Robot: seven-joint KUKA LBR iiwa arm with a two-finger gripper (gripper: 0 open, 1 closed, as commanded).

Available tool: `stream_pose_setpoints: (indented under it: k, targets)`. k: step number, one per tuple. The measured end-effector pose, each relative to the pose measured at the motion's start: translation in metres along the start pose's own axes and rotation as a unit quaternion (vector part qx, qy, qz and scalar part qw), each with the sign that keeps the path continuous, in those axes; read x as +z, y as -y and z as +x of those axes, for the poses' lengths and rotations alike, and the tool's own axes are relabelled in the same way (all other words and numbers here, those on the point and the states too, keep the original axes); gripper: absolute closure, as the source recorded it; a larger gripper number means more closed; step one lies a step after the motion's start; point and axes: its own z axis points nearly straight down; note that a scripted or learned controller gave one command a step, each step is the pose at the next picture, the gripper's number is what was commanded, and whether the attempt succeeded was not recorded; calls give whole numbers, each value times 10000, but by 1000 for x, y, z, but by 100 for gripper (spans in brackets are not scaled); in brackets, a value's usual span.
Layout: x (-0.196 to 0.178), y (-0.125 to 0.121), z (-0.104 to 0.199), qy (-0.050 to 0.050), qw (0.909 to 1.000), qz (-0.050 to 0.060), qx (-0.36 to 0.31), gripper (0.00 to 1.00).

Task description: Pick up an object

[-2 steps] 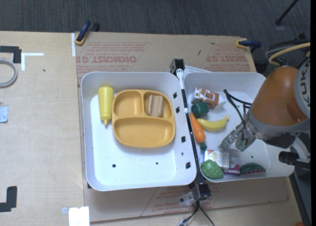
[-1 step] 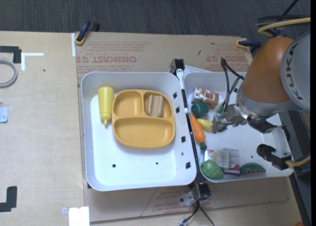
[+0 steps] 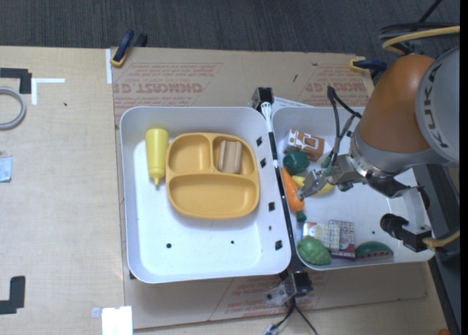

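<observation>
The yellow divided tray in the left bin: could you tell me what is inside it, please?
The yellow divided tray holds a tan cylinder in its upper-right compartment; whatever lies under the tray is covered.

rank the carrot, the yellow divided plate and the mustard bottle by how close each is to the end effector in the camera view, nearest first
End effector is over the right bin.
1. Carrot: right bin, just left of the end effector, by the bin's left wall.
2. Yellow divided plate: middle of the left bin.
3. Mustard bottle: left of the plate, farthest.

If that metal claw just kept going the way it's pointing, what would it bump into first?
Probably the carrot. The gripper points left and downward in the right bin, with the carrot just beyond its tips; depth is hard to judge from above.
</observation>
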Motion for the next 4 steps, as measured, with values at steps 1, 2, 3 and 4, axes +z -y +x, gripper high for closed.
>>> stream_pose_setpoints:
  k: [1,2,3,4]
  targets:
    - [0,-56,-15,2,9965,5,-841,0]
    - [0,-154,-15,4,9588,-3,-2839,0]
    - [0,-89,35,-5,9098,2,-4151,0]
    - [0,-75,48,-2,8080,-7,-5892,0]
